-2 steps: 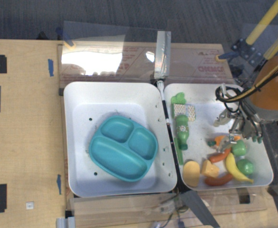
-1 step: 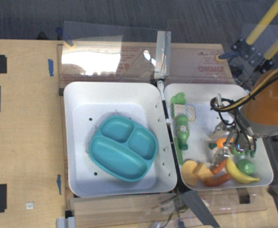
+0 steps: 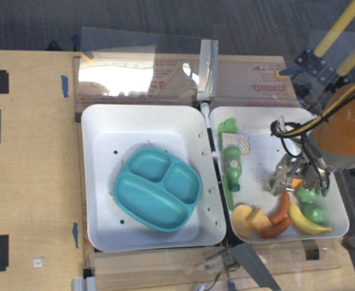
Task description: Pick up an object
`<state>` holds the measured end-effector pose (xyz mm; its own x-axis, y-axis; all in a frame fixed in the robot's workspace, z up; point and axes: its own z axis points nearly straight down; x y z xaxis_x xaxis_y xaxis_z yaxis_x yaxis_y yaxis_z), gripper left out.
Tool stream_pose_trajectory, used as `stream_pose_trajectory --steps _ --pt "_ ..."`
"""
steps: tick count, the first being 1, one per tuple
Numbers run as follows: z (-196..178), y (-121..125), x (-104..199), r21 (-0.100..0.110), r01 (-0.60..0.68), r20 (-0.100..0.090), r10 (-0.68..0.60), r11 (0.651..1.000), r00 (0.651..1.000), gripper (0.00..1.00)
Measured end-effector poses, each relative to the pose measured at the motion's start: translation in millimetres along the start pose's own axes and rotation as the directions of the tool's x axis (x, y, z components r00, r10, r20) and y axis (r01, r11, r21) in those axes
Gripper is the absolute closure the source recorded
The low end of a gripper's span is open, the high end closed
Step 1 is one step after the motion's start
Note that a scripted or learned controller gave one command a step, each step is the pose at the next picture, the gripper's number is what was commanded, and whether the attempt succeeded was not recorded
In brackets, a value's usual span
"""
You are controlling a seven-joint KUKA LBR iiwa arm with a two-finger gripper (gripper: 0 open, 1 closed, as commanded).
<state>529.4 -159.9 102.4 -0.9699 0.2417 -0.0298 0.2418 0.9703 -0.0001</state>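
My gripper [image 3: 300, 183] is low in the right bin [image 3: 256, 174], at its right side, right over a cluster of toy foods. Beneath and around it lie a small orange piece [image 3: 295, 182], a green piece [image 3: 306, 194] and a second green ball [image 3: 314, 211]. A yellow banana [image 3: 306, 220] and a red-orange chili-like piece [image 3: 279, 214] lie just in front of it. A yellow-orange wedge [image 3: 250, 218] rests at the bin's front left. A green bottle-shaped toy [image 3: 232, 165] lies along the bin's left wall, with a patterned card [image 3: 235, 142] beside it.
The left bin [image 3: 92, 180] holds a teal divided plate [image 3: 158, 188]. A raised divider [image 3: 213, 162] separates the bins. A clear panel with a taped post [image 3: 207, 68] stands behind them. Cables [image 3: 292, 129] loop off the wrist above the right bin.
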Motion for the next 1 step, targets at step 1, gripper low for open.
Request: stream_pose_trajectory --steps 1 --pt "0.8 0.2 0.5 0.000 0.000 -0.002 0.000 1.000 1.000 0.00"
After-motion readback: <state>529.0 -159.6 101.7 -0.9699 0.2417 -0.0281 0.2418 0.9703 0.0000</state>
